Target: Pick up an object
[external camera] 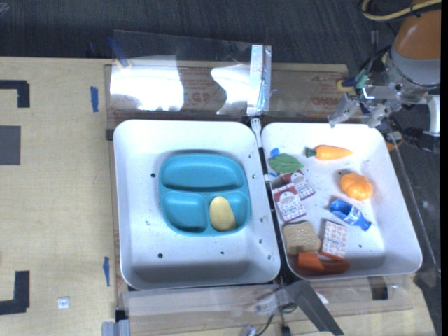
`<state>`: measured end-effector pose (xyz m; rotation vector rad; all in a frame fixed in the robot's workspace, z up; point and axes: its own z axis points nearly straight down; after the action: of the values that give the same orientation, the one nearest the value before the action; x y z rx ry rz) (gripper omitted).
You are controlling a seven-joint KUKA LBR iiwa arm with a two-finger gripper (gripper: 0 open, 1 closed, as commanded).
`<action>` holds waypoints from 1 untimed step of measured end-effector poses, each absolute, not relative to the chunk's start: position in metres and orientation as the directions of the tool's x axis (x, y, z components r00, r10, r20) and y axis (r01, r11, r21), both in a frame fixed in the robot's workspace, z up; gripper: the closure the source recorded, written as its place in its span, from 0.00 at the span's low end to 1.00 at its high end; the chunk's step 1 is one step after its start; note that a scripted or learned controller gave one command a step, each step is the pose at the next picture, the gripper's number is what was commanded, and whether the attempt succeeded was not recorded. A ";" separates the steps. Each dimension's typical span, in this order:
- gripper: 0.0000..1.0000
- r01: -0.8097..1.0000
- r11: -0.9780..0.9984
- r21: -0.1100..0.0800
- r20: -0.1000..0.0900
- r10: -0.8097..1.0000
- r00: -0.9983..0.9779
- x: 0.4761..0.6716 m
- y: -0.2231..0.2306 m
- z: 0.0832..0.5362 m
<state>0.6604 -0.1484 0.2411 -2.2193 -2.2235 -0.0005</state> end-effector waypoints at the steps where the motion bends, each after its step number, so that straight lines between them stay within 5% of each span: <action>1: 0.00 0.999 0.038 -0.006 0.001 0.999 -0.038 0.665 -0.138 0.121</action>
<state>0.6654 -0.1382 0.1213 -2.1758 -2.2599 0.0056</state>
